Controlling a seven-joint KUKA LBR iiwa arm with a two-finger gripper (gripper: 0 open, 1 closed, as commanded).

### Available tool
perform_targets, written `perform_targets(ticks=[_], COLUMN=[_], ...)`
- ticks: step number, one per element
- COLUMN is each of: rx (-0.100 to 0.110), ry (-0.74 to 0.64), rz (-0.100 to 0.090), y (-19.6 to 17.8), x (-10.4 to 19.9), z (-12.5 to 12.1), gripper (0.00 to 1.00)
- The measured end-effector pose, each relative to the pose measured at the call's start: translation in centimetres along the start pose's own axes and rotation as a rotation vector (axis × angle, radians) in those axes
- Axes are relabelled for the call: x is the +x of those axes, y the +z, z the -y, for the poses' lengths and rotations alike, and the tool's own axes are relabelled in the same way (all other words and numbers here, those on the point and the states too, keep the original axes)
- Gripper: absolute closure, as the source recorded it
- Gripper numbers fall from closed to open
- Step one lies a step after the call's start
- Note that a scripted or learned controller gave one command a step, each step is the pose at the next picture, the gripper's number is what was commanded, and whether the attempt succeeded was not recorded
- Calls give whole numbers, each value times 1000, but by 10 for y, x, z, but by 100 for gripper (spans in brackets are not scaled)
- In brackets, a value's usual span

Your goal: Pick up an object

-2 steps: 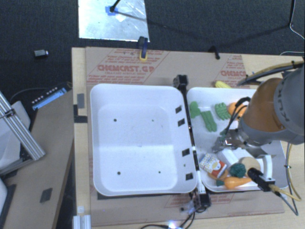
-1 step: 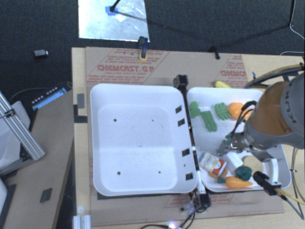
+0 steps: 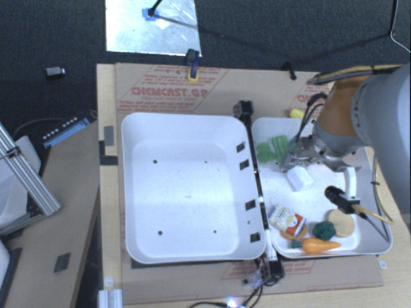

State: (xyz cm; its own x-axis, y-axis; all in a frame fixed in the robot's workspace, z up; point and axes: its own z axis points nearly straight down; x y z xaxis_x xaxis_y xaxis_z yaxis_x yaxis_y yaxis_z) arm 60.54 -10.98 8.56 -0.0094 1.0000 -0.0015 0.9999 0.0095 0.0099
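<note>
My gripper (image 3: 291, 161) is low in the right bin (image 3: 379, 236), in its upper left part. A green leafy toy (image 3: 272, 148) lies just to its left, touching or nearly touching it. A small white cylinder (image 3: 298, 177) lies right below the gripper. Whether either one is in the grip is hidden by the wrist. Along the bin's near side lie a red and white carton (image 3: 286, 221), an orange carrot (image 3: 318, 245), a green broccoli piece (image 3: 323, 230) and a tan round piece (image 3: 343, 224).
The left bin (image 3: 186, 191) sits beside the right one, with black clips along the shared wall (image 3: 253, 172). A yellow piece (image 3: 295, 114) lies at the right bin's far rim. The grey arm (image 3: 379, 114) covers the bin's right side.
</note>
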Motion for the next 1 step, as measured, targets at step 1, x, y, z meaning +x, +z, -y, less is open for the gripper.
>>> perform_targets(ticks=[1], rx=[3], ry=[1], rz=[-1], y=[1], x=[23], z=[-59], gripper=[100])
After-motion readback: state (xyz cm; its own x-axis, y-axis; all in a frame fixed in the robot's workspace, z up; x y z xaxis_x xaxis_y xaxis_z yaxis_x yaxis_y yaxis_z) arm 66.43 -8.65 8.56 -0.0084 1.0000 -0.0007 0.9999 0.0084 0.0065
